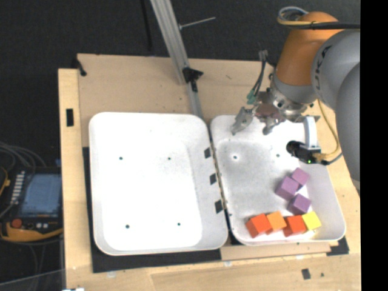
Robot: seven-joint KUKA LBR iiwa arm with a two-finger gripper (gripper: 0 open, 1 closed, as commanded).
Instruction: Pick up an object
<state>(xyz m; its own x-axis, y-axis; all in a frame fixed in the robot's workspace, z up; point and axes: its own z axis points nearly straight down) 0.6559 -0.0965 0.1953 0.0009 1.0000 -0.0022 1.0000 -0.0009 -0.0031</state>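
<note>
Blocks lie apart from spread pincer.

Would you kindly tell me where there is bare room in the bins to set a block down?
The left bin is bare. In the right bin, the middle is free, between the claw and the blocks. It is crowded at the near right corner: purple blocks, orange blocks, yellow block.

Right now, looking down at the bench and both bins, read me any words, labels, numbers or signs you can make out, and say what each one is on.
None can be read.
The blocks in the right bin are plain coloured faces, unmarked.
The lit screen at the far left glows blue, too blurred to tell.
The gripper and the arm's orange band show no legible marking.
</note>
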